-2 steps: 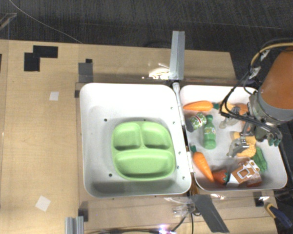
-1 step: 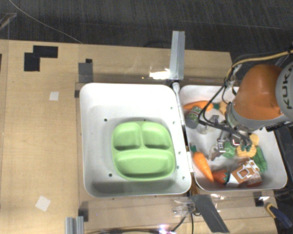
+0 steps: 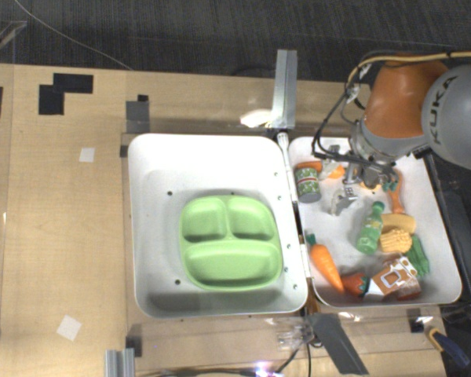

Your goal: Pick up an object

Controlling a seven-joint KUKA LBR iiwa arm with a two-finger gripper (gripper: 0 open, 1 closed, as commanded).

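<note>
My gripper [image 3: 346, 195] hangs over the upper middle of the right bin [image 3: 447, 281], under the orange band of the arm. It sits just right of a small can with a green label [image 3: 307, 181] and just above-left of a green bottle [image 3: 370, 229]. Nothing shows in its grasp. A yellow corn cob [image 3: 397, 237] lies right of the bottle, and a carrot [image 3: 324, 263] lies at the lower left. A brown and white box [image 3: 398, 278] rests at the bin's front. The arm hides part of the bin's far side.
The left bin [image 3: 149, 171] holds a green divided plate [image 3: 231, 241]. A red piece [image 3: 353, 284] lies beside the box, a dark green piece [image 3: 418, 256] right of the corn, and an orange piece [image 3: 396, 199] near the wrist. A metal post [image 3: 285, 89] stands behind the bins.
</note>
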